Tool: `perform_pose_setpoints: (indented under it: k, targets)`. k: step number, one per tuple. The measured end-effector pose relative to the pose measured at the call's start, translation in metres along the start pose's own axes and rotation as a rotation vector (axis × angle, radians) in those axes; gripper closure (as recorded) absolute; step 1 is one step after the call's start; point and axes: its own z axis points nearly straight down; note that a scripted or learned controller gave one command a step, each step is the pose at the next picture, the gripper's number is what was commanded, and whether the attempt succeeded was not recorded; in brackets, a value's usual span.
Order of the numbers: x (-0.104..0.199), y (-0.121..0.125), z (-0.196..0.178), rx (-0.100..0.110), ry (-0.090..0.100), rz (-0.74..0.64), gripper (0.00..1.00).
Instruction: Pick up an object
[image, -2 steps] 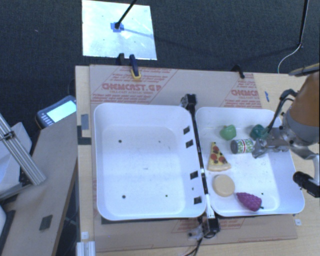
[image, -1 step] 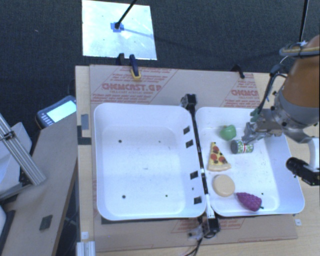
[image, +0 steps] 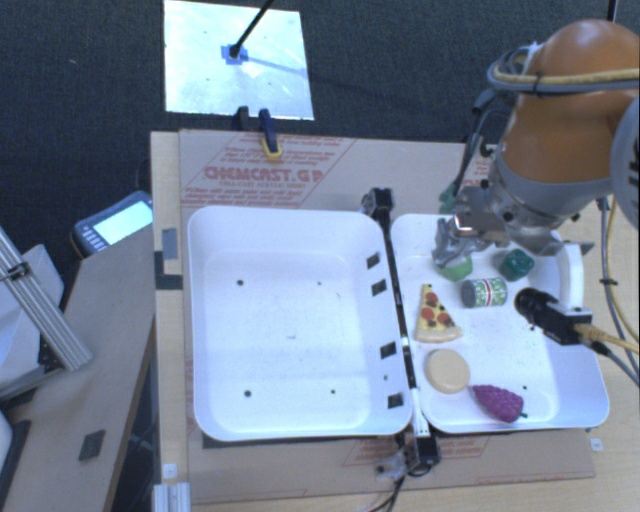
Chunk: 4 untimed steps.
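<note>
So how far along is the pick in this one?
Nothing looks lifted yet: the pizza slice, can, round cookie and purple grapes all lie in the right bin. In hand: the gripper is down over a green object. Left: a confirmed grip and the lift.

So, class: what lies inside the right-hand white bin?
The right bin holds a pizza slice, a round tan biscuit, a purple grape bunch, a small can, a dark green piece and a green object under the gripper, partly covered.
</note>
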Motion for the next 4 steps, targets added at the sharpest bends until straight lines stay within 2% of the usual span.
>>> perform_pose_setpoints:
  k: [1, 2, 3, 4]
  targets:
    - [0.058, 0.004, -0.045, 0.0, 0.0, 0.002, 1.0]
    - [0.112, -0.044, -0.031, 0.007, 0.0, 0.002, 1.0]
    - [0.143, -0.041, -0.148, -0.008, 0.004, 0.004, 1.0]
    - [0.124, -0.036, 0.108, 0.02, -0.007, 0.014, 1.0]
